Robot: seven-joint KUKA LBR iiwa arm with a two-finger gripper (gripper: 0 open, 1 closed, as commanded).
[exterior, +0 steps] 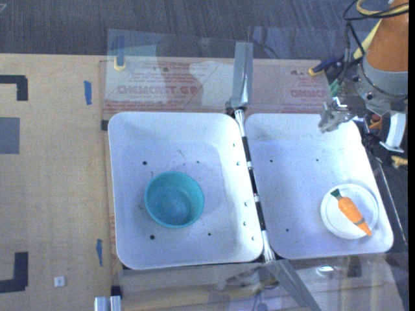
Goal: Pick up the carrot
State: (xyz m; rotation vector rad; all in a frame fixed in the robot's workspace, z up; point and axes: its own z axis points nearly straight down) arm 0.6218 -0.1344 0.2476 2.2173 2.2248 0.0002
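Note:
An orange carrot [353,212] with a green top lies on a small white plate [333,219] in the right bin's near right corner. My gripper [333,116] hangs over the far right corner of that bin, well above and behind the carrot. Its fingers point down and look slightly apart, with nothing between them.
A teal bowl [174,199] stands in the left bin [130,148]. A metal divider [249,173] runs between the two bins. The right bin [292,167] has bare floor to the left of the plate. Cables and the arm's orange band [389,37] fill the top right.

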